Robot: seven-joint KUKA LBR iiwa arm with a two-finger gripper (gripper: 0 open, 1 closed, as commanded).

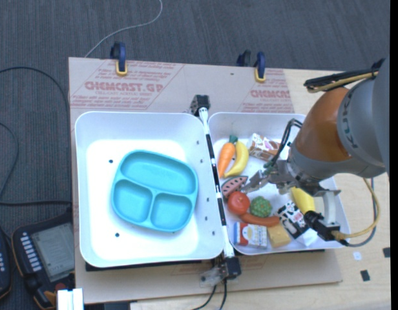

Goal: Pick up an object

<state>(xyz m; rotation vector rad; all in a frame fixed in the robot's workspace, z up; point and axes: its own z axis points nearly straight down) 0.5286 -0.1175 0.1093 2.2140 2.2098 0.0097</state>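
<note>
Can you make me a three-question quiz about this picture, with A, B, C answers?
1. Where is the blue tray?
A. left bin
B. right bin
C. the floor

2. How many sections does the blue tray have?
A. one
B. three
C. six

3. Where is the end effector?
A. over the blue tray
B. above the clamps
C. over the toy food in the right bin

Answers: 1 A, it lies in the left bin. 2 B, one long section and two small ones. 3 C, it hovers by the watermelon slice and broccoli.

gripper over right bin toys | blue tray in left bin
</note>
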